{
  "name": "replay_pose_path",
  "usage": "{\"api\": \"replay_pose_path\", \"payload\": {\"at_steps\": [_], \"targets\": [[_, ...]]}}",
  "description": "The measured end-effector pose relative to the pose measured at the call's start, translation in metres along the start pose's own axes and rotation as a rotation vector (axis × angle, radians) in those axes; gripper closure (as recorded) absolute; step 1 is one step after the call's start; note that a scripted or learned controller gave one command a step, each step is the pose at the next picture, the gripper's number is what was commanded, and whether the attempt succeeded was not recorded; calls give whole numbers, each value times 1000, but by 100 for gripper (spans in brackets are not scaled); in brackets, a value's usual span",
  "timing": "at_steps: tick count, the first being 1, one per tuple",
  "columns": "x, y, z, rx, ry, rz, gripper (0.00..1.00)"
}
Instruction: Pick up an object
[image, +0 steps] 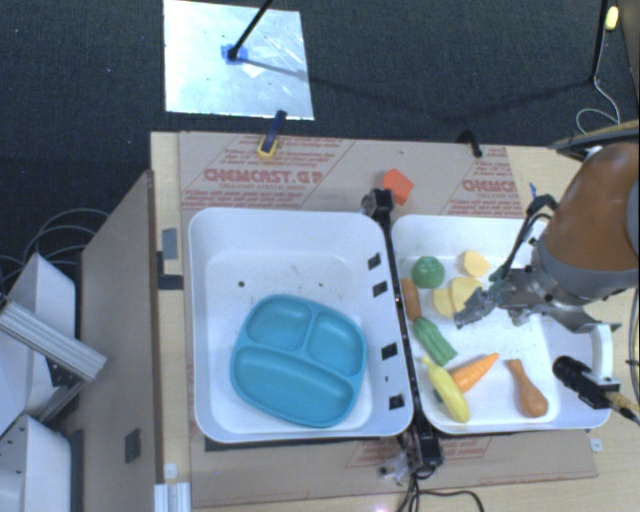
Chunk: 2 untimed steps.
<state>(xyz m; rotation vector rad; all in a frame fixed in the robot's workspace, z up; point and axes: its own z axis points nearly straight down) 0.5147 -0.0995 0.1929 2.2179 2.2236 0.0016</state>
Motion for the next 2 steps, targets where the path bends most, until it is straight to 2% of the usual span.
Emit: {"api": "replay_pose_path", "payload": {"at_steps": [1,2], "targets": [[13,-30,113,3,1,1,0],[11,-27,98,-3,-1,2,100]]}}
